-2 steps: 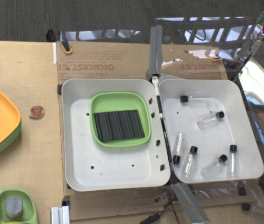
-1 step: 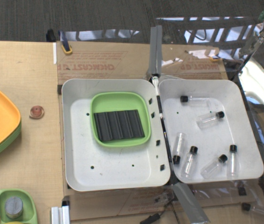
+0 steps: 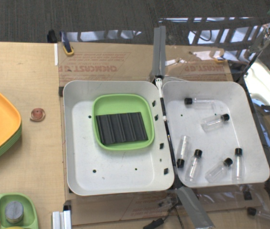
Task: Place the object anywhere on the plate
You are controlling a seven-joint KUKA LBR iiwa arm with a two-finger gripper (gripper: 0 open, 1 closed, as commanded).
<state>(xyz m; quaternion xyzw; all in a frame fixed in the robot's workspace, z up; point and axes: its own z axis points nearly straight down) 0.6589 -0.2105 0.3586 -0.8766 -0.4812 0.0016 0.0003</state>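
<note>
two white bins sit side by side at mid-frame on a cardboard-lined bench. the left bin holds a green plate in its upper half, a dark ribbed pad lying flat across it, long side running left to right. the right bin holds six clear vials with black caps, scattered and well apart from the plate: one at the top, one just below it, three along the lower left and lower right. whichever vial is meant, it lies right of the plate, across the bins' shared wall. the arm and its tool are out of frame, so their state cannot be told, nor which vial lies nearest; any carry would run right to left.
</note>
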